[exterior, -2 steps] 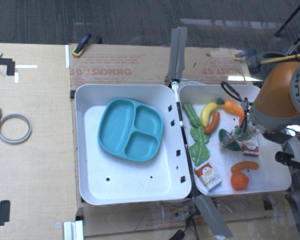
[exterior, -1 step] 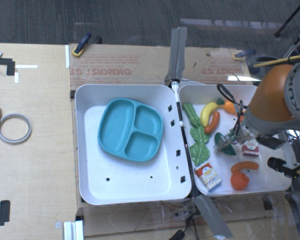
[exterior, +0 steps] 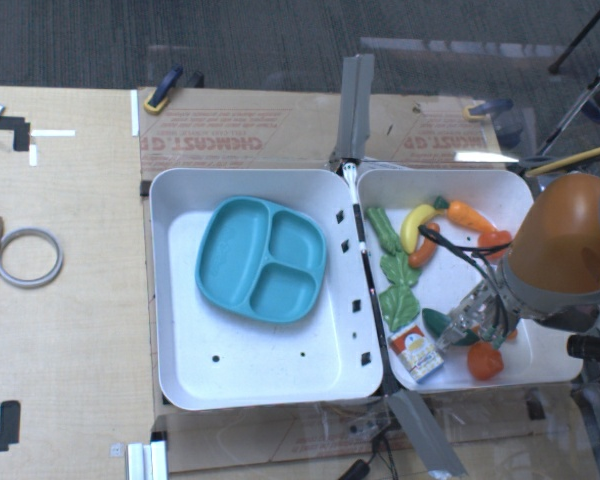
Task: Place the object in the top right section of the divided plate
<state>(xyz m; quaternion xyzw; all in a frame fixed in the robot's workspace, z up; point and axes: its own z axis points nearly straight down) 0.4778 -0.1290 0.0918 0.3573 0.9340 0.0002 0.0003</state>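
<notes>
Divided plate (exterior: 261, 260): teal, three sections, lying flat and slightly turned in the left bin, all sections bare.
Objects: toy foods in the right bin, among them a banana (exterior: 414, 225), carrot (exterior: 467, 216), tomato (exterior: 485, 361), small carton (exterior: 416, 353).

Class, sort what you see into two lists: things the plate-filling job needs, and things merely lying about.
Needed: divided plate; toy food in the right bin; tool.

Lying about: tape roll; blue clamp; left bin under the plate.
</notes>
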